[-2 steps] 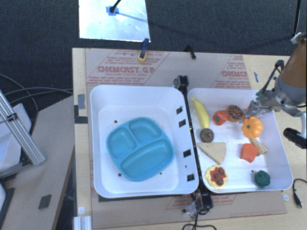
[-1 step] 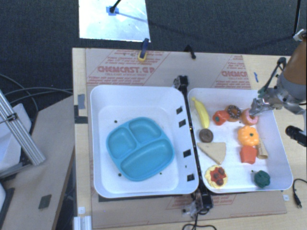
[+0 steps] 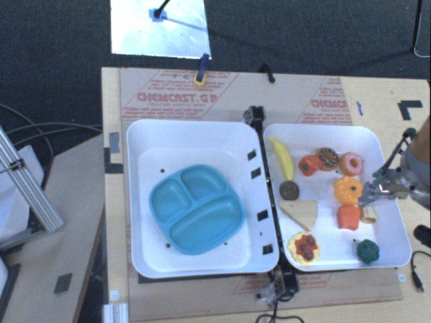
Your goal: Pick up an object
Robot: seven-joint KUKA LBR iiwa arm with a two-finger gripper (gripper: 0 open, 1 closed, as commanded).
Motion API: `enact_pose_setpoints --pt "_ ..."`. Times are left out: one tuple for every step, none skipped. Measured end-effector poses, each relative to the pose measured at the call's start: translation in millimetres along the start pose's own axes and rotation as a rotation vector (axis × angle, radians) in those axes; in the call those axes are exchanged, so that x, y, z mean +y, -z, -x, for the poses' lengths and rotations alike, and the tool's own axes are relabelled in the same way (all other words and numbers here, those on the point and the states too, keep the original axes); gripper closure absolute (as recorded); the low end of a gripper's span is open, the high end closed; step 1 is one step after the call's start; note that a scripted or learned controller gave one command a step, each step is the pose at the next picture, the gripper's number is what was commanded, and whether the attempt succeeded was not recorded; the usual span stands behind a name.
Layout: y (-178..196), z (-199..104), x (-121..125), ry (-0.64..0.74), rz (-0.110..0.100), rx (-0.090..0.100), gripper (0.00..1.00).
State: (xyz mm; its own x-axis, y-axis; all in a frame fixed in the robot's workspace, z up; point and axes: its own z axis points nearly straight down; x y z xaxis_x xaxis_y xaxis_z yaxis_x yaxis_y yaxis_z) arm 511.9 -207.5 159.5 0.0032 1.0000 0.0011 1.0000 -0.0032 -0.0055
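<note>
The right bin (image 3: 387, 155) holds toy food. There is a yellow banana (image 3: 281, 159), a red pepper (image 3: 310, 165), a chocolate donut (image 3: 328, 157) and a pink donut (image 3: 351, 163). Below them lie an orange pumpkin-like piece (image 3: 347, 190), a red block (image 3: 348, 217), a brown round piece (image 3: 289, 190) and a pale wedge (image 3: 300, 213). A small pizza (image 3: 304, 246) and green broccoli (image 3: 368, 250) are nearest the front. My gripper (image 3: 372, 195) hangs low at the bin's right side, just right of the orange piece and above a small tan piece (image 3: 369, 214).
The left bin (image 3: 141, 153) holds a blue divided plate (image 3: 196, 208). A black divider with clips (image 3: 266, 194) runs between the bins. A shiny sheet (image 3: 159, 19) lies beyond the bench, and a metal frame (image 3: 27, 187) stands at the left.
</note>
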Motion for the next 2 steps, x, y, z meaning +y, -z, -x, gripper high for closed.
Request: enact_pose_setpoints --pt "41.0 -104.1 59.0 0.018 0.014 0.003 1.0" --pt "35.2 -116.9 -29.5 0.003 0.0 0.001 1.0"
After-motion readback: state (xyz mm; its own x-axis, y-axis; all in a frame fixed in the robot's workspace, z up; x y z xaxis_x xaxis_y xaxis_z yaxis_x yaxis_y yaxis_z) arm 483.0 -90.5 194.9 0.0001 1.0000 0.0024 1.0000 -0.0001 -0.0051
